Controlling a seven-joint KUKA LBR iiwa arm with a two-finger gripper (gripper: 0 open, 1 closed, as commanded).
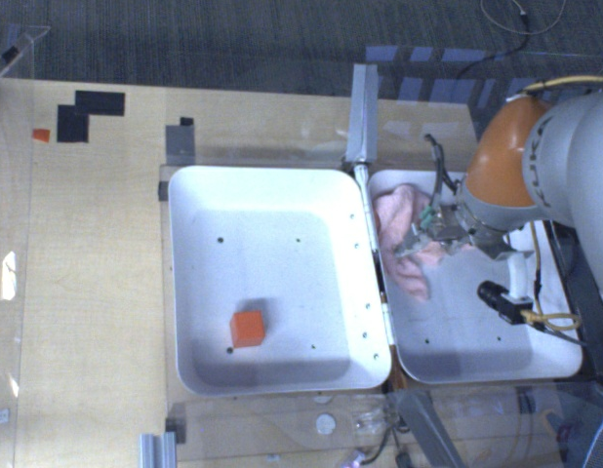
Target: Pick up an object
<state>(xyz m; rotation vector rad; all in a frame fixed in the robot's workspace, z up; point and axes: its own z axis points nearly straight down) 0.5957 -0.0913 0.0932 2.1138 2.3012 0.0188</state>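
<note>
A crumpled pink cloth [399,224] lies against the left wall of the right bin [497,359], in its far half. My gripper [428,234] hangs low over the cloth's right side and seems to touch it; the wrist's dark body hides where they meet. The orange band of the arm [502,164] sits just right of it. A small orange cube [248,329] rests on the floor of the left bin [282,203], near its front left corner and far from the gripper.
A metal divider post [363,115] stands at the back between the bins. Black cables and a connector [504,302] hang from the arm over the right bin's floor. Black and orange markers [77,117] lie on the wooden bench at the far left.
</note>
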